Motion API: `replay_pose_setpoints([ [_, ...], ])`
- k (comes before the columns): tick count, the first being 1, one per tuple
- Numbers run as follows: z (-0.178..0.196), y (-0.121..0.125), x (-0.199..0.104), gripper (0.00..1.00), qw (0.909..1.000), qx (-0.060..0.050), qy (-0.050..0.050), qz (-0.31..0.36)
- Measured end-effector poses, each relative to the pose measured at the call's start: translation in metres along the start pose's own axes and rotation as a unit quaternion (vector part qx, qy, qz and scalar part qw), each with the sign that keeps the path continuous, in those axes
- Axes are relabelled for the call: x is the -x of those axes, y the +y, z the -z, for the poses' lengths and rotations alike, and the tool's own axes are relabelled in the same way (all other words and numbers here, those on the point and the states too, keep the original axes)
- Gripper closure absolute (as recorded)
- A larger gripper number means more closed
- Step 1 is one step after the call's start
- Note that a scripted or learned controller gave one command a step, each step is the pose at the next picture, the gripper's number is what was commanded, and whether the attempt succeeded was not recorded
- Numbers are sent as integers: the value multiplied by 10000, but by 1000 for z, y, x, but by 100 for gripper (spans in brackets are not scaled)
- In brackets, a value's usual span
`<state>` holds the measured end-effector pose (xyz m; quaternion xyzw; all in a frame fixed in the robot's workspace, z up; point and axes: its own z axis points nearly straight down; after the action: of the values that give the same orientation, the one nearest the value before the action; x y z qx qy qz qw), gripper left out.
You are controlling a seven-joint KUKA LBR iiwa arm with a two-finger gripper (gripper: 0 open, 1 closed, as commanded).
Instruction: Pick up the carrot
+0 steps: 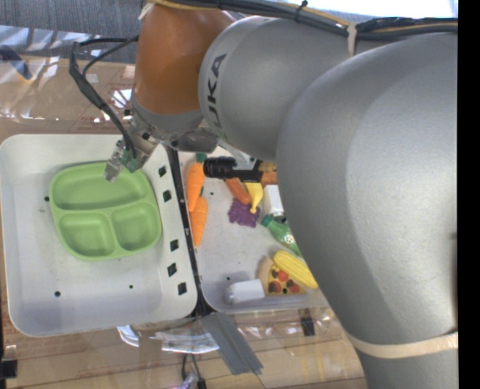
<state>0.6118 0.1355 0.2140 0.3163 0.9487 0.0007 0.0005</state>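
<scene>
The carrot (195,198) is orange with a green top and lies lengthwise along the left wall of the right bin (224,286). My gripper (118,166) hangs over the left bin (29,241), above the top right corner of the green divided plate (104,210). It is well left of the carrot, across the wall between the bins. Nothing shows between its fingertips. The big grey arm covers the right part of the right bin.
In the right bin lie a purple grape bunch (242,213), a yellow banana piece (255,194), a corn cob (293,268), a pizza slice (279,282), a green bottle (278,232) and a white block (245,290). A black cable (90,83) loops above the left bin.
</scene>
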Motion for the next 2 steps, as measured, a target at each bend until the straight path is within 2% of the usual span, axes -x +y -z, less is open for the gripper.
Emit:
replay_pose_setpoints([
  [1,12,33,-28,100,9956,-14,-2,-936],
  [2,130,40,-48,100,9890,39,-23,-1477],
])
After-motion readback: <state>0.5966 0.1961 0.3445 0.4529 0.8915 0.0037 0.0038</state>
